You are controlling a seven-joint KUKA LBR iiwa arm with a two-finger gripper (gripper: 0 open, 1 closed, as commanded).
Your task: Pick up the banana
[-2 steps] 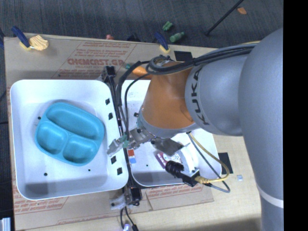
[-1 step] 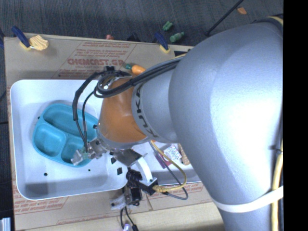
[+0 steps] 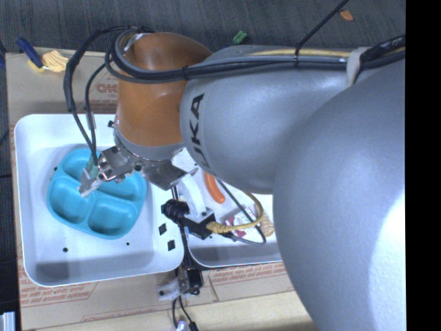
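My gripper (image 3: 93, 176) hangs low over the left bin (image 3: 31, 185), right above the upper left part of a blue divided dish (image 3: 103, 209). The dish lies in the middle of that bin and looks bare where it shows. The orange wrist band and the grey arm reach in from the right and hide most of the right bin (image 3: 227, 255). Nothing yellow and banana-shaped can be made out in the uncovered parts of either bin.
A small orange item (image 3: 216, 190) peeks out under the arm in the right bin's left part. Both bins rest on cardboard (image 3: 103, 302). A blue and yellow thing (image 3: 43, 58) lies outside the bins at the far left.
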